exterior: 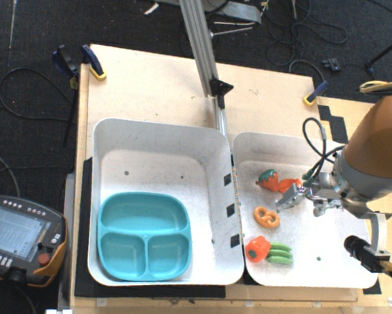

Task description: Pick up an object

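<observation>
orange-and-green toy [267, 251] nearest, pretzel [266, 217] beyond, gripper [291, 197] partly masking red toy [277, 181], grip unclear

You see a pale wooden bench [161, 86] standing on dark carpet [24, 135] strewn with black cables [22, 86]. A teach pendant [13, 236] lies at the lower left, and a grey metal pole [198, 34] slants overhead.
</observation>
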